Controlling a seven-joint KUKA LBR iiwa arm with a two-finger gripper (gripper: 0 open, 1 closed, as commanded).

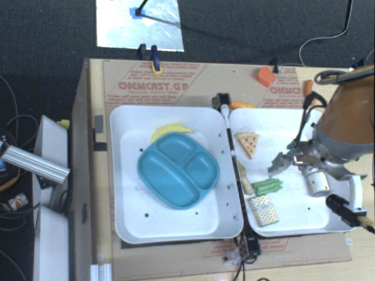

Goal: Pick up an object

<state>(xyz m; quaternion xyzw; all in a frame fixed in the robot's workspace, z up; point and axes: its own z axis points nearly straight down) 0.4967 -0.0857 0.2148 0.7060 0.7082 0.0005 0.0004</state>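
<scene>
Two bins (pixel 176 230) are set side by side. The gripper (pixel 280 164) is hung above the green toy (pixel 268 186); its grip cannot be told.

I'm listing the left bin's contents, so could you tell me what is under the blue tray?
A yellow item pokes out from under the blue tray's far edge, in the left bin. Most of it is covered, so I cannot identify it or see anything else beneath.

Blue tray (pixel 177 171), green toy (pixel 268 186), white bins (pixel 135 122).

Two white bins (pixel 132 215), one blue tray (pixel 177 170), one pizza slice (pixel 248 143).
</scene>
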